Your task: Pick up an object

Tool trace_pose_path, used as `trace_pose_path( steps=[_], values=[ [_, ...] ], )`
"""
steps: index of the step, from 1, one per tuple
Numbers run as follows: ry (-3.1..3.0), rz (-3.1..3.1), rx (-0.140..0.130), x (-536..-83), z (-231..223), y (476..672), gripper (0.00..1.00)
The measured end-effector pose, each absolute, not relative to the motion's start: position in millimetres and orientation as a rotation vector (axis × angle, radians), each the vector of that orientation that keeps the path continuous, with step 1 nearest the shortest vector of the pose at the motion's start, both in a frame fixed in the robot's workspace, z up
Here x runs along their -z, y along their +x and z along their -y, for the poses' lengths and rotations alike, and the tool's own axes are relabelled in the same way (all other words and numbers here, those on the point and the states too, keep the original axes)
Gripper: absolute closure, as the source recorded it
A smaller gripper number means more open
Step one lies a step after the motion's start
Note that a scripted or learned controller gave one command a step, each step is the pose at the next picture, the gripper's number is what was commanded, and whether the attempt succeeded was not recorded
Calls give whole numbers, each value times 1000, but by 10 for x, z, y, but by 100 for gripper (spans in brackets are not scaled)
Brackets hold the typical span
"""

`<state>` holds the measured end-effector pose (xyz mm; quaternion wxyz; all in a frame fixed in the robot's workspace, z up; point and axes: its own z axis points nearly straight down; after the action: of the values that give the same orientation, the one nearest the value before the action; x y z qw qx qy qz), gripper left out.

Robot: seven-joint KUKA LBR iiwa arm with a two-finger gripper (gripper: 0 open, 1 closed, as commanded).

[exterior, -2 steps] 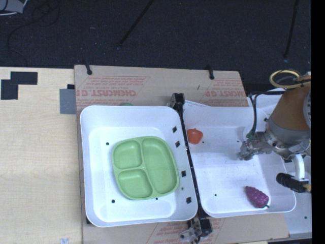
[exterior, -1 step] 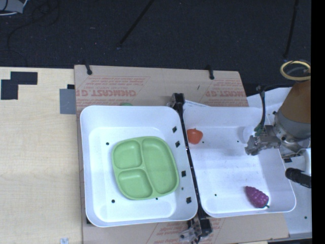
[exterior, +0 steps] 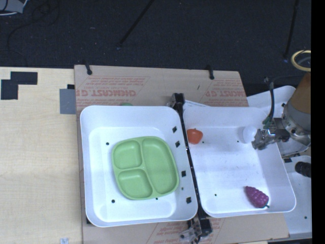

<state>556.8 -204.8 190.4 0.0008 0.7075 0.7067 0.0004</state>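
A small orange-red object point(exterior: 194, 135) lies in the right bin point(exterior: 228, 202) against its left wall. A purple grape-like bunch point(exterior: 257, 196) rests near that bin's front right corner. A small pale, clear object point(exterior: 248, 134) sits near the bin's right side, just left of my gripper. My gripper point(exterior: 261, 139) hangs at the bin's right edge, with the arm coming in from the right. It is small and dark in the camera view, and nothing shows between its fingers.
The left bin point(exterior: 96, 207) holds a green three-compartment plate point(exterior: 145, 167). A black divider point(exterior: 186, 161) with clips runs between the two bins. Cardboard point(exterior: 152, 88) lies under both bins, on a wooden bench.
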Motion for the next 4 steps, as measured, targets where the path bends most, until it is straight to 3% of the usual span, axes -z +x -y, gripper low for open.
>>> trace_pose_path(
  steps=[1,4],
  values=[
    [2217,-2221,-3,-2436,2056,5578,100],
    [2221,-2230,3,-2207,329,5957,100]
  ],
)
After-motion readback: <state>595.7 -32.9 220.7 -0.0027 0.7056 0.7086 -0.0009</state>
